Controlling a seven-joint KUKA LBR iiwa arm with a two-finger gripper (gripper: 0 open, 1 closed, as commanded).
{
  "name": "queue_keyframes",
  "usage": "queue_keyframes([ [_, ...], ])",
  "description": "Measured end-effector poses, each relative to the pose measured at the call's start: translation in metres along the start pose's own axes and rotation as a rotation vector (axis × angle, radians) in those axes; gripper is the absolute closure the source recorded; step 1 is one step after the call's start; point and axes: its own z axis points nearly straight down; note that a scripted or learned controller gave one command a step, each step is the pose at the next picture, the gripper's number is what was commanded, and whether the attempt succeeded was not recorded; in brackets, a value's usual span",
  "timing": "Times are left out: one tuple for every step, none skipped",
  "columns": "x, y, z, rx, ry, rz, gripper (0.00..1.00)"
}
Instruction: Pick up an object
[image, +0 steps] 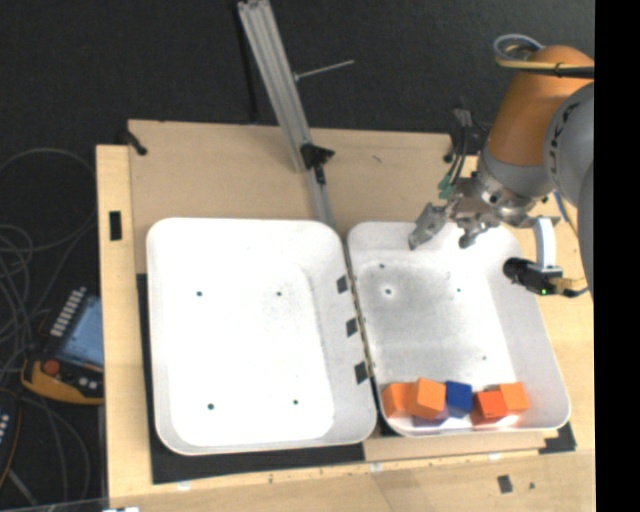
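Several small blocks lie in a row along the near edge of the right bin (520, 330): an orange block (416, 397), a blue block (458, 396) and another orange block (497, 401). My gripper (444, 233) hangs over the far edge of that bin, well away from the blocks. Its two fingers are spread open and nothing is between them.
The left bin (170, 300) sits beside the right one, with dark clips (350, 326) along the shared edge. A slanted metal rail (285, 100) rises from behind the bins. Cables and a handheld pendant (70, 345) lie off the bench at the left.
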Motion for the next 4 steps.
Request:
queue_keyframes([
  [0.013, -0.026, 0.032, 0.003, 0.001, 0.008, 0.00],
  [-0.034, 0.002, 0.109, 0.000, -0.001, 0.010, 0.00],
  [-0.058, -0.079, -0.136, -0.011, -0.002, 0.009, 0.00],
  [0.032, -0.145, -0.101, 0.003, 0.005, 0.000, 0.00],
])
